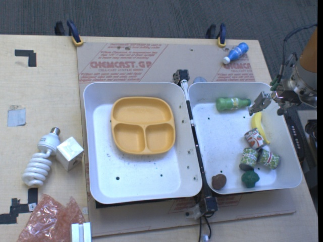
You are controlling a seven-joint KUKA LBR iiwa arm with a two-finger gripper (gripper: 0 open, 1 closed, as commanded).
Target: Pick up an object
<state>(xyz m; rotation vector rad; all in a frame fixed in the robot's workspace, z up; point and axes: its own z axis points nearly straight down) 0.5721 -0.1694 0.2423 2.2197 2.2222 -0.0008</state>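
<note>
approach step: hand hovers with fingers apart, gripping nothing, over the right bin, just above the banana. next move likely requires lowering onto the banana and closing.

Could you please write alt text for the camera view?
The tool hovers above a banana in the right bin, among a green bottle and small cans. The left bin holds a yellow divided plate.
</note>
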